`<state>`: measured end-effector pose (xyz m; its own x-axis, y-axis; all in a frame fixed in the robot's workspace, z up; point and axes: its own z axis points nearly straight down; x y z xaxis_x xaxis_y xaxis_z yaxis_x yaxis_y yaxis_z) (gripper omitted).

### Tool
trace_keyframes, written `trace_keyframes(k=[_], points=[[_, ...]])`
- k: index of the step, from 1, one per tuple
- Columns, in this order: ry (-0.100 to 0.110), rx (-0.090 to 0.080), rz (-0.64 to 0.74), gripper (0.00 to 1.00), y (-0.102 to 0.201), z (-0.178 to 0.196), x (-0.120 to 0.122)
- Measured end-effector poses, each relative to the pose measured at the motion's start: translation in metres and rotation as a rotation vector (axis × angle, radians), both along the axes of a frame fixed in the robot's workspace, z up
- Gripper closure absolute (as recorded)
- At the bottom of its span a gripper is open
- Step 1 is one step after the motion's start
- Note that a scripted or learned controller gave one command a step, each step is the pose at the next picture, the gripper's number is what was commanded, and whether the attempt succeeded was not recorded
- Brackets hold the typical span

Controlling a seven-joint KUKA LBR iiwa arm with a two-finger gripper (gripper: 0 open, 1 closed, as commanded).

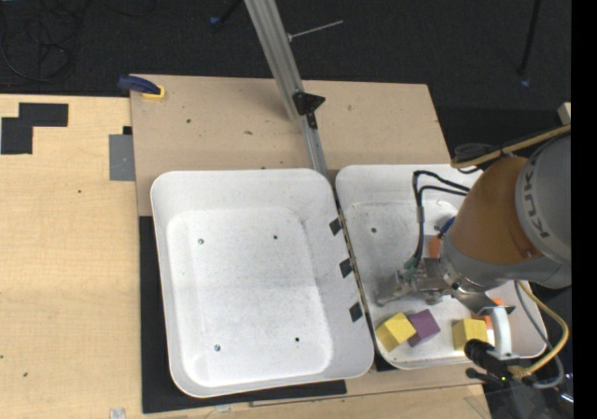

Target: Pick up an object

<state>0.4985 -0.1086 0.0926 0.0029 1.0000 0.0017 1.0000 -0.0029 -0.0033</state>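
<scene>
My gripper [396,288] is low inside the right bin [378,176], pointing left over its floor. Just below it a yellow block [395,330] and a purple block [424,324] lie touching each other near the bin's front wall. A second yellow block [471,332] sits further right, partly behind the arm's cabling. An orange object [435,245] peeks out beside the wrist, mostly hidden by the arm. Nothing shows in the gripper's grasp.
The left bin [242,180] stands beside the right one, with black clips [344,266] along the shared edge. A slanted aluminium rail [275,34] rises behind the bins. A blue and yellow clamp [141,85] lies at the bench's far left corner.
</scene>
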Motion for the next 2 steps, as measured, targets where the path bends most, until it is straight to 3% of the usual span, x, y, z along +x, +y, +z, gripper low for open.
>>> trace_keyframes(k=[1,2], points=[[0.001,0.002,-0.007,1.0,-0.001,0.01,-0.001],[-0.006,-0.002,0.004,1.0,0.004,0.071,0.0]])
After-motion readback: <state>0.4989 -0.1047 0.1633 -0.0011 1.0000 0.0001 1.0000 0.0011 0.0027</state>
